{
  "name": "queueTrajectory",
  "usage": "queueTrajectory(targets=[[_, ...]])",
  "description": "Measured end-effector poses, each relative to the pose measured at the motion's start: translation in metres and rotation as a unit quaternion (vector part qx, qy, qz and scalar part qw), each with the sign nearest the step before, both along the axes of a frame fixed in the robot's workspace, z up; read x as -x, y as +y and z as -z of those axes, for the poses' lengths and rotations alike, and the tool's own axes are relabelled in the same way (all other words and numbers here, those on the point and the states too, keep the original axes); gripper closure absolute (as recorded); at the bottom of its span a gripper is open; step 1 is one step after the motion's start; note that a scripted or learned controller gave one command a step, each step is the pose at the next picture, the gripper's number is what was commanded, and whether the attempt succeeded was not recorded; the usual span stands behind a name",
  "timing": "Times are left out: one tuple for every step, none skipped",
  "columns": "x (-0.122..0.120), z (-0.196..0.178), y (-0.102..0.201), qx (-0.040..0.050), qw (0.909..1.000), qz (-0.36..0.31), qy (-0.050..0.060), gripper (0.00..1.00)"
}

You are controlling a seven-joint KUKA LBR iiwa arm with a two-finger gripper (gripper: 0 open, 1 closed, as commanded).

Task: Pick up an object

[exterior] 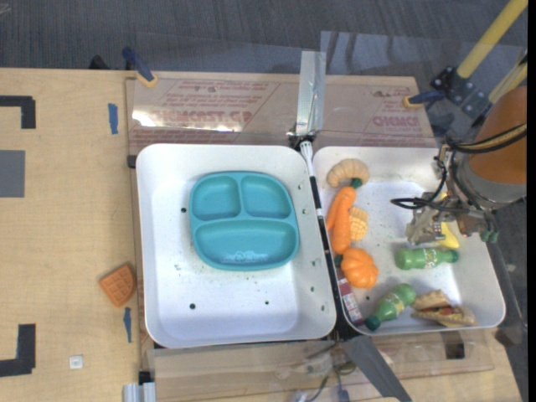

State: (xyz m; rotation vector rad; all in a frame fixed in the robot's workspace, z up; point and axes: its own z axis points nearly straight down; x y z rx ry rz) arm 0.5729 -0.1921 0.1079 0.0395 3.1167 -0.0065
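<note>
Gripper (425, 227) low in the right bin (490, 308), at its right side, arm (501, 141) coming in from the right with the orange band above. Fingers pointing down over the upper end of a green bottle (427, 258) lying on its side; a yellow piece (450, 239) just beside it on the right. Finger state: cannot tell, tips blurred against cables and the bottle. Nothing clearly seen between them, so no hold claimed.

Rest of the right bin: orange carrot (339, 216) along the left wall, tilted; corn cob (359, 223) touching its right side; tan croissant-like piece (347, 172) above the carrot near the top-left corner; small orange pumpkin (359, 268) below the carrot. Second green bottle (390, 304) lying tilted near the bottom wall, pizza slice (440, 308) just right of it. Red-and-white packet, possibly a tube (349, 298), wedged along the bottom-left wall, too small to read.

Left bin (167, 291): teal divided plate (244, 219) flat near centre, three compartments, with specks on the bin floor around it.

Outside the bins: orange waffle-like toy (118, 284) on the wooden bench (59, 208), left of the left bin, well apart from the gripper.
</note>
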Motion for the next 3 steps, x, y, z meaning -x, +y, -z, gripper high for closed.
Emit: queueTrajectory(targets=[[0.0,0.001,0.0,-0.0003,1.0,0.0,0.0,0.0],[-0.005,0.02,-0.018,-0.003,0.9993,0.038,0.007,0.0],[-0.009,0.009,-0.018,-0.0015,0.9993,0.037,0.002,1.0]])
